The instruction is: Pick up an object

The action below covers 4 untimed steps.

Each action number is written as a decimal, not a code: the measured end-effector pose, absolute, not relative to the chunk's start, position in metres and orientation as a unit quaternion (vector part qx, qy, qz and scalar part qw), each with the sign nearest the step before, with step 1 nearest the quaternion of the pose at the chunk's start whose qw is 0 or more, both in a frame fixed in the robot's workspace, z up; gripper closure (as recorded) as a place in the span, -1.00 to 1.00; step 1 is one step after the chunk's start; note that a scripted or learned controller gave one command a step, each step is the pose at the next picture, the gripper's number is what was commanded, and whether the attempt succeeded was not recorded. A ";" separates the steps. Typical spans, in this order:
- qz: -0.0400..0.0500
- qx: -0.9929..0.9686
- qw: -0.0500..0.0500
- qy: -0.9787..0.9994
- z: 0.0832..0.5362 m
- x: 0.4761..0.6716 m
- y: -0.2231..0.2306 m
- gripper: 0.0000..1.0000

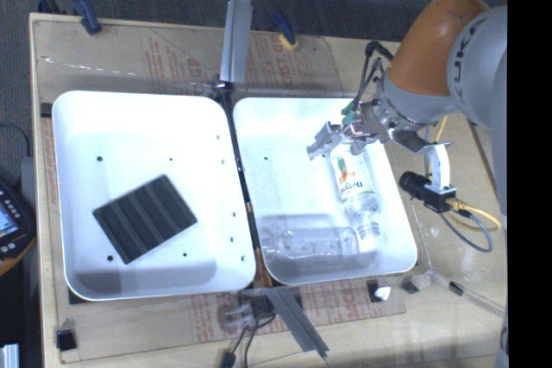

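A clear plastic bottle (354, 184) with a white and orange label lies in the right bin (285, 142), along its right side, cap toward the front. A second clear bottle (309, 240) lies across that bin's front wall, hard to make out against the white. My gripper (341, 137) hangs over the far end of the labelled bottle, open, with nothing held between its fingers. A black ribbed flat block (144, 217) rests at a slant in the left bin (103, 125), front left.
A metal bar (235, 39) stands at the back between the bins, and another (293, 323) sits at the front. Blue clamps (84, 11) grip the bench's far edge. The arm (448, 47) comes in over the right bin's right rim.
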<state>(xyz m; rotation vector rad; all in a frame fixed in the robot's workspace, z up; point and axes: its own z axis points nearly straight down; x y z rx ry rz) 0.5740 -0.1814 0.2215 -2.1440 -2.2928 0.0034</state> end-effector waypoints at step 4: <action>0.001 -0.656 0.000 -0.755 0.177 0.601 -0.209 -1.00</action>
